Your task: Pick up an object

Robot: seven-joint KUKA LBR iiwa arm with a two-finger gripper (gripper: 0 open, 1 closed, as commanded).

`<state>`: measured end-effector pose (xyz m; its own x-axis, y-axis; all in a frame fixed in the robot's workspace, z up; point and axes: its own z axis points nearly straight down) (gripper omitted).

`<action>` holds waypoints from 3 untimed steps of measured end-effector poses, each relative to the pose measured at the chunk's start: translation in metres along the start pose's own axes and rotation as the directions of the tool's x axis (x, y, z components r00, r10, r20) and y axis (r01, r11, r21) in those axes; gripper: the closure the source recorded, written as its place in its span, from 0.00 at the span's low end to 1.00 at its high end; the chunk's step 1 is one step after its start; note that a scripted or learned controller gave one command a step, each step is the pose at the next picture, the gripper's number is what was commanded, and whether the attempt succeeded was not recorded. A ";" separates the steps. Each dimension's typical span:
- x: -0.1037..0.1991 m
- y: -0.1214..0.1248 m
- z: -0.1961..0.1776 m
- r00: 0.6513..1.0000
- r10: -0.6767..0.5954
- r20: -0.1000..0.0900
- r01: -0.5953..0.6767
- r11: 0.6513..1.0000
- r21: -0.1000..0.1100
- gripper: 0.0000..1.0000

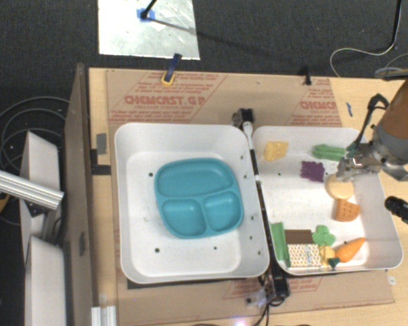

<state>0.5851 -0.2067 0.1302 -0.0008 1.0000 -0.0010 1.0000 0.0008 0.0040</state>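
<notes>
Where gripper [348, 170] hangs, beside tan round [341, 188].

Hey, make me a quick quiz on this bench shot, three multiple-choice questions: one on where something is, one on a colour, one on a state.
1. Where does the divided plate lie?
A. left bin
B. right bin
C. the floor

2. What colour is that plate?
A. red
B. teal blue
C. yellow

3. Where is the gripper?
A. over the left bin
B. over the right bin
C. above the dark floor

Key: 1 A, it rests in the left bin. 2 B, it is plainly teal blue. 3 B, it hangs over the right bin, just above the tan round piece.
</notes>
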 end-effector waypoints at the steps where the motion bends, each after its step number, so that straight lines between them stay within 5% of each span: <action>1: 0.001 0.069 0.045 1.000 -0.006 0.000 0.006 1.000 -0.002 1.00; 2: 0.021 0.079 0.047 1.000 -0.003 0.002 0.002 1.000 0.024 1.00; 3: 0.019 0.073 0.046 1.000 -0.001 0.000 0.001 1.000 0.006 1.00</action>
<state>0.6584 -0.1880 0.0840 -0.0013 1.0000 -0.0011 1.0000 0.0013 -0.0022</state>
